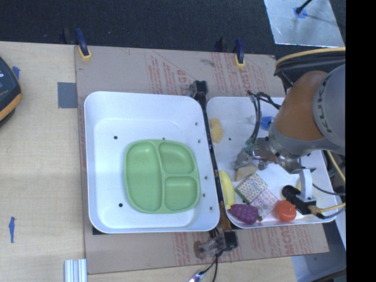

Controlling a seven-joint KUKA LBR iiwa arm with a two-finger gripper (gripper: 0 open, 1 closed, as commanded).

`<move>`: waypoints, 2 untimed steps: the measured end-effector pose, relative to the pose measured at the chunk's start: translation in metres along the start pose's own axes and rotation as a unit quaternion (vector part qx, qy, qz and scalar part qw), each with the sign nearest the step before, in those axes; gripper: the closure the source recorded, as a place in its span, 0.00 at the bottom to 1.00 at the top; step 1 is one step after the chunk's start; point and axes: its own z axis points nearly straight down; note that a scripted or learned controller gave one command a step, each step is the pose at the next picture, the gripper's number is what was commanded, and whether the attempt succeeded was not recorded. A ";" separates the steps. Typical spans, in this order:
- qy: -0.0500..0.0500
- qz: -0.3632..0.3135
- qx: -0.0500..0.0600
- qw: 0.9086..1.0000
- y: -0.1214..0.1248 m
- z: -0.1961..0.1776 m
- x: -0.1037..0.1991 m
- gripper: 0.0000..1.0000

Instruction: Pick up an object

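Gripper [247, 159] just above patterned packet [252, 187] in right bin [232, 107]

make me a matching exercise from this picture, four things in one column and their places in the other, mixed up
Things:
1. green divided plate
2. purple grapes
3. red tomato
4. gripper

Places:
A. right bin, near edge, toward the right corner
B. middle of the left bin
C. over the middle of the right bin
D. right bin, near edge, beside the banana

Pairs: 1-B, 2-D, 3-A, 4-C
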 end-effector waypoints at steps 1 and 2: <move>0.001 0.000 -0.002 1.000 0.018 -0.089 0.078 1.00; 0.001 0.000 -0.001 1.000 0.026 -0.128 0.141 1.00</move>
